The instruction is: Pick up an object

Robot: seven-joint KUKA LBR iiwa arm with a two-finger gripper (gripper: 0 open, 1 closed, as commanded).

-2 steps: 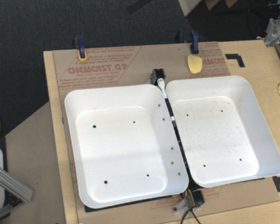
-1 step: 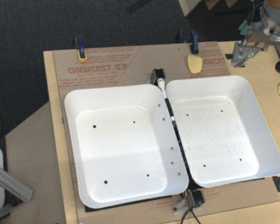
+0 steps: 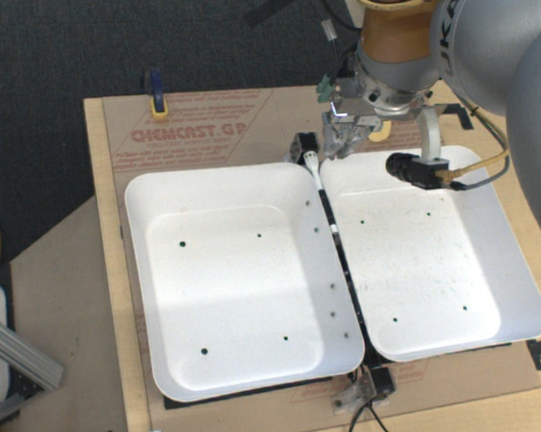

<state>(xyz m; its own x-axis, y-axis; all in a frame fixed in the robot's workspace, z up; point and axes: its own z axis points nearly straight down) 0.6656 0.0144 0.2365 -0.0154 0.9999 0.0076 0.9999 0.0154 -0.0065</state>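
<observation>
At left on the desk (image 3: 76, 303), a brown board (image 3: 211, 131) with red print lies under both bins. A blue-and-yellow clamp (image 3: 156, 92) stands on its far edge.

Left bin (image 3: 141, 269): white, shallow, four small dark dots on its floor. Its right wall touches the right bin along a dark seam running from far to near.

Claw (image 3: 341, 141): hangs at the far end of that seam, over the far rims where the two bins meet, slightly to the right-bin side. Open or closed: cannot tell, as the wrist blocks the view from above.

Object: a small pale-tan piece (image 3: 379, 131) shows just right of the claw, at the far rim of the right bin. Too small to identify. Cannot tell whether it touches the claw or lies on the board behind the rim.

Right bin (image 3: 506, 274): white, same depth, dark dots and faint scuff marks on its floor.

Arm (image 3: 404, 20): orange band above the wrist, grey link running off the upper right.
</observation>
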